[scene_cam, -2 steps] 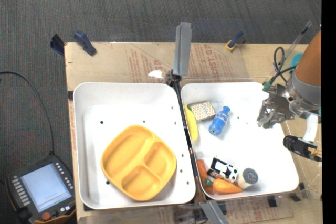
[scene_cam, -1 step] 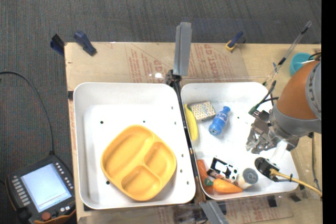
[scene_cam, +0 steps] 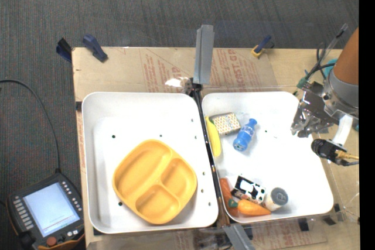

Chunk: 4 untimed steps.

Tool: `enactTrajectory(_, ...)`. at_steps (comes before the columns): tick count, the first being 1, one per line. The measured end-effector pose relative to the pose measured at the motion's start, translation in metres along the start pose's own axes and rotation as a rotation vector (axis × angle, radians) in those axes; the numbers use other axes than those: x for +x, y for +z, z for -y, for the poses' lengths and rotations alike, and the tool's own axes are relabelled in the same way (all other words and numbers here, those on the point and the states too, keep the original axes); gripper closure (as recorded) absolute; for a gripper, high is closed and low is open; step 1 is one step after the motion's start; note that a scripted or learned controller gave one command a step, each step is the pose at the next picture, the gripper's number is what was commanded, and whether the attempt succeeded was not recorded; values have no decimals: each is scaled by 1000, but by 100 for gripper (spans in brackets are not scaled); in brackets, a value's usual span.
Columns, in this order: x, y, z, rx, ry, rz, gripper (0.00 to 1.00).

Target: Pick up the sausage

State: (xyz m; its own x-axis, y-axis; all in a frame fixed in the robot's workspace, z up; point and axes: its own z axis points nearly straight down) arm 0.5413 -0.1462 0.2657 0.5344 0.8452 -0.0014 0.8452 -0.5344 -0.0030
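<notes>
The gripper point(scene_cam: 304, 123), whose state cannot be told here, is seen at the right edge of the right bin point(scene_cam: 287, 167) and should be lowered squarely over the sausage point(scene_cam: 225, 187) near the front-left corner, the touching carrot point(scene_cam: 253, 208) being avoided.

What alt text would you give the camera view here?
The robot's hand hovers at the right bin's right edge. That bin holds a blue bottle, a sponge, a carrot and other small items. The left bin holds a yellow divided plate.
</notes>
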Motion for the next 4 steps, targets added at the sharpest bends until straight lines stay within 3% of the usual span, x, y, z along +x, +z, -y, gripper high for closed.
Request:
enactTrajectory(1,-30,128,57,5,174,0,100)
enactTrajectory(2,-21,11,4,2,75,0,100)
enactTrajectory(3,-15,180,-8,2,184,-1,100)
enactTrajectory(4,-16,117,-56,1,42,-1,100)
